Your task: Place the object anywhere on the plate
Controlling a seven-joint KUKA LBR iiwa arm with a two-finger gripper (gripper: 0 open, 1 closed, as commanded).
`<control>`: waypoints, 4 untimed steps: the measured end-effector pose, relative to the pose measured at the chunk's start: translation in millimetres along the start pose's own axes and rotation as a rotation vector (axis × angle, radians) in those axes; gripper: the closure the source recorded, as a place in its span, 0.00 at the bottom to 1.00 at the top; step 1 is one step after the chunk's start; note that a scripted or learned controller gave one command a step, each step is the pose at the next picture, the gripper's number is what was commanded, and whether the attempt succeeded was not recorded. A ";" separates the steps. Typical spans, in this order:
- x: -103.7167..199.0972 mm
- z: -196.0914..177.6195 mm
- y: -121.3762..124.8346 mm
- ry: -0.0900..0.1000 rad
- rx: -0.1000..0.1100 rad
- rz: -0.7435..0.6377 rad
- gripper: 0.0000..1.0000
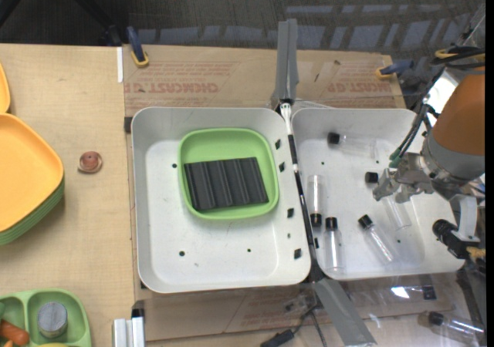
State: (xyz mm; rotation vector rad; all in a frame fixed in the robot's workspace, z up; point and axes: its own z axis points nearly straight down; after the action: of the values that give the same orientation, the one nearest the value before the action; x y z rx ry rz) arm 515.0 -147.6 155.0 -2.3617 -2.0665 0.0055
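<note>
**Vials in the right bin, dark block on the plate**

Clear vials with black caps [332, 239] lie scattered in the right bin [347, 264], at its near and middle parts. Above that bin's right side hangs the gripper [397, 187]; whether it grips anything cannot be told. Over in the left bin [154, 207], a green plate [228, 137] holds a dark ribbed block [225, 183] lying flat on its middle.

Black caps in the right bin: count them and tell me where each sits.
5 caps: one near the back, one by the gripper, three across the middle. The arm may hide others.
</note>
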 end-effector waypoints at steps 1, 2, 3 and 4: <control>69.2 -73.2 -15.1 -0.001 -0.002 -0.053 1.00; 80.9 -35.6 11.3 -0.001 0.000 -0.107 1.00; 127.9 -35.1 30.1 -0.002 -0.002 -0.182 1.00; 158.4 -35.8 39.3 -0.002 -0.003 -0.270 1.00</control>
State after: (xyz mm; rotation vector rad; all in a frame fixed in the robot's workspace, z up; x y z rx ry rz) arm 575.2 4.2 190.6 -2.0642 -2.3683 0.0042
